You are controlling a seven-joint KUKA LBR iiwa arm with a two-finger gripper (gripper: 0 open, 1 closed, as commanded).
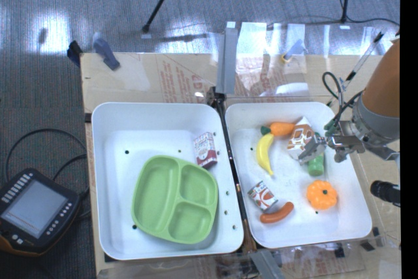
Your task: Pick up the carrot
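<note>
carrot (283, 129) at right bin (362, 202) far edge, beside banana (264, 152), claw (318, 149) right of carrot over green item (317, 165), claw state unclear

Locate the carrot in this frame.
The carrot lies near the far wall of the right bin, between the banana's top end and a small white carton.

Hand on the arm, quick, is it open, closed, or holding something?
Hand: cannot be told; it sits over the right bin, with no carrot between its fingers.
</note>
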